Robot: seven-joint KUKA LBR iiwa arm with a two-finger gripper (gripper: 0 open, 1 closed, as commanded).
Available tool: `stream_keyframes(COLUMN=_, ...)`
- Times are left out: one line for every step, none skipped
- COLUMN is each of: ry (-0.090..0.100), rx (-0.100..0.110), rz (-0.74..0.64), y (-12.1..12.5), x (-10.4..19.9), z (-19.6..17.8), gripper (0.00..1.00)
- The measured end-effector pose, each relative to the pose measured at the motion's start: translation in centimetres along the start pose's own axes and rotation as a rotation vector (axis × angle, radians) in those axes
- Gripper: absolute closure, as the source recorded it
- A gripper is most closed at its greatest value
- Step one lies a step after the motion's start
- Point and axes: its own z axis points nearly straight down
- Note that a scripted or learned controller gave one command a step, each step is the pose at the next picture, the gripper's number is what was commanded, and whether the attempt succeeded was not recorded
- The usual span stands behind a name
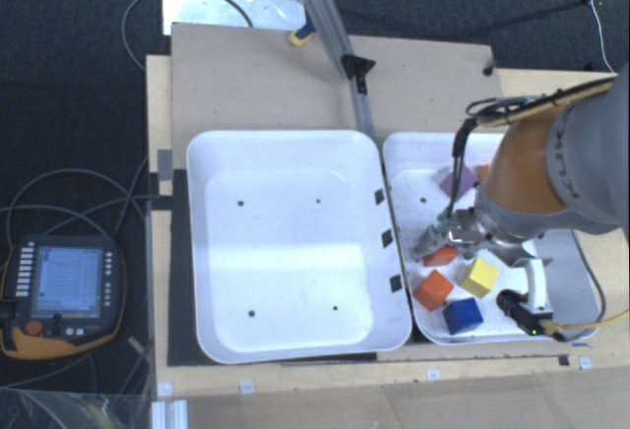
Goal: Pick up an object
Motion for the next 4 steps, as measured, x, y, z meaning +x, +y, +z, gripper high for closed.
stream_keyframes(ry=-0.001, rx=-0.005, rz=-0.001, y=0.1, x=0.0, z=0.2, gripper=0.00)
stream_keyframes(ry=0.000, rx=-0.007, rz=-0.003, y=0.1, x=0.0, z=-0.9, gripper=1.00)
stream_keyframes(ry=-0.002, rx=-0.011, rz=-0.004, y=1.1, x=-0.1, z=-6.9, gripper=1.00)
stream_keyframes(ry=-0.003, rx=-0.012, rz=-0.003, y=1.7, x=-1.1, z=-12.3, gripper=1.00)
